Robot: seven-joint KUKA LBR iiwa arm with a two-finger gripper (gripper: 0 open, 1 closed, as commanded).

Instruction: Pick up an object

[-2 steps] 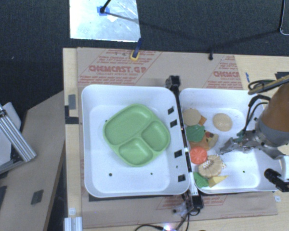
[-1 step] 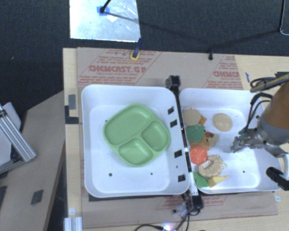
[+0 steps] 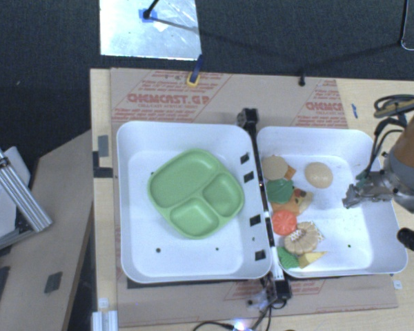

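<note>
The right bin (image 3: 372, 254) holds a cluster of toy foods along its left side: a tan round piece (image 3: 274, 167), a cream ball (image 3: 319, 174), a green piece (image 3: 280, 189), an orange-red round piece (image 3: 284, 221), a speckled tan piece (image 3: 303, 237) and a yellow wedge (image 3: 312, 257). My gripper (image 3: 352, 197) hangs low over the right part of that bin, to the right of the foods and apart from them. Nothing shows between its tips. The arm's grey wrist and orange band enter from the right edge.
The left bin (image 3: 134, 254) carries a green divided plate (image 3: 195, 193). A black divider with clips (image 3: 257, 192) runs between the bins. Cables (image 3: 393, 109) loop at the right behind the arm. A silver sheet (image 3: 150, 19) lies on the dark floor beyond the bench.
</note>
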